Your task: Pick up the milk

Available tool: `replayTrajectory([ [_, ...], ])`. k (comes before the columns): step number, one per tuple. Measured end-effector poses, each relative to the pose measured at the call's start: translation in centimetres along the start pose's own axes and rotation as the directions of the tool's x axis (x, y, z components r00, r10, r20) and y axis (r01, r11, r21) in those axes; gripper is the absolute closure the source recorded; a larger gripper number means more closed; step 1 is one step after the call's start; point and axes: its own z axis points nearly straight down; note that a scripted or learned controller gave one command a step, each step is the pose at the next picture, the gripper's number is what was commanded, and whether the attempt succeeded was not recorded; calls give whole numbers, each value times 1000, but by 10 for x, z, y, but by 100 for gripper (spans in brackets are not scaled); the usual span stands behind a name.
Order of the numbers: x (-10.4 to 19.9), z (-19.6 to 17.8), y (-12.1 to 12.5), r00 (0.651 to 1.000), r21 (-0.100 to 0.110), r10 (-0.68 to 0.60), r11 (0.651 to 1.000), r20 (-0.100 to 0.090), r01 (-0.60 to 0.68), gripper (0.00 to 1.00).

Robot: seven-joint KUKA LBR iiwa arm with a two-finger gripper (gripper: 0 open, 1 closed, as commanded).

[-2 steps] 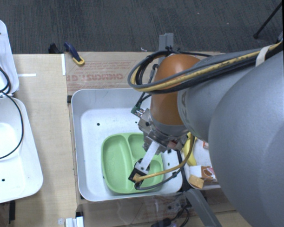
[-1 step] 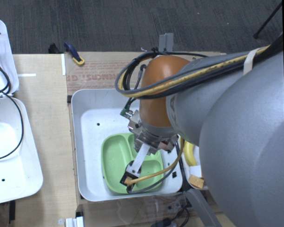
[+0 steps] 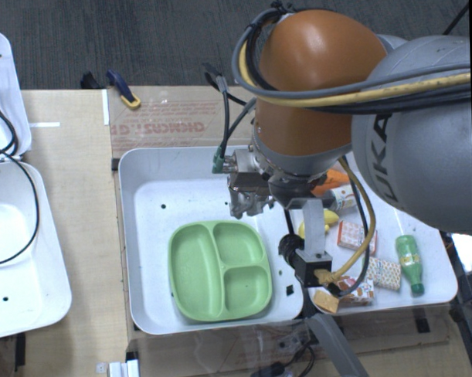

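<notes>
Bulk first: the arm (image 3: 325,88) covers the right bin (image 3: 145,249) from 12 to 3 o'clock, so some of the clutter under it is hidden from you. The green plate (image 3: 221,269) fills the bin's 7 o'clock corner. The gripper (image 3: 246,203) hangs just off the plate's 12 o'clock rim, and you cannot tell from here whether its jaws are released or clenched. The green bottle (image 3: 409,263) lies near the 4 o'clock wall.

Take the milk (image 3: 346,198) to be the small white carton at 3 o'clock of the gripper, though its label is too small to confirm. It sits crowded between an orange item (image 3: 328,181) and a yellow one (image 3: 330,217). Cross over to it, descend plumb, and close across its narrow sides. Neighbours leave you little room there. Lift straight up, then travel toward 10 o'clock, where the bin floor lies bare.
</notes>
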Motion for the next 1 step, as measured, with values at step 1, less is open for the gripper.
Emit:
replayTrajectory([
  [1,47,78,-2,989,3,-151,989,0,151,100],
])
